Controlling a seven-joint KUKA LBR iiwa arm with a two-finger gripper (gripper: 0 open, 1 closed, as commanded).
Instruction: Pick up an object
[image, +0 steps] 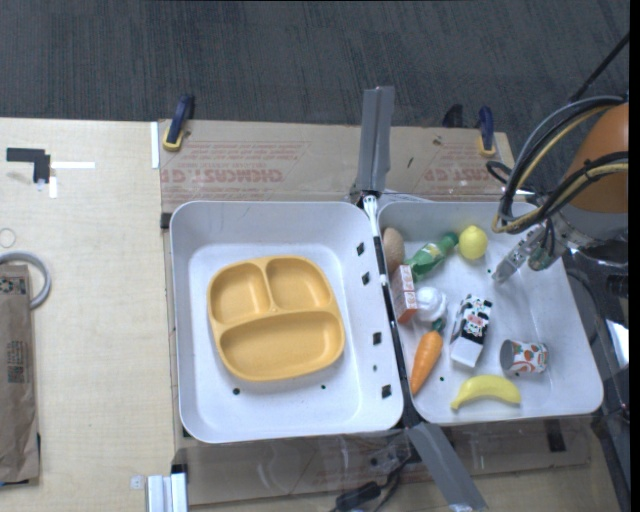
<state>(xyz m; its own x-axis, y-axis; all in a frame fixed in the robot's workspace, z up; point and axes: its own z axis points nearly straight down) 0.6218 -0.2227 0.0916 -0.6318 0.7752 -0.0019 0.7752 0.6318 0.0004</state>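
— Looking at the right bin (585, 330), where is the gripper (510, 262)?

— It hangs over the far right part of that bin, close to the right wall. The fingers are thin and blurred, so I cannot tell if they are open or closed. Nothing is seen between them.

— How much free room is around it?

— The bin floor under it and to its right is bare. The lemon (472, 243) is just left of it, near the far wall. The other objects lie more to the left and near side.

— Please count them.

— One lemon, one green bottle (432, 254), one brown oval thing (393, 246) at the left wall, one red carton (405, 294), one white ball-like piece (430, 300), one carrot (426, 360), one black-and-white milk carton (471, 330), one small can (524, 357) and one banana (486, 392) by the near edge.

— And the left bin (190, 330)?

— It holds one yellow divided plate (275, 318) with three compartments, with free white floor on all sides of it.
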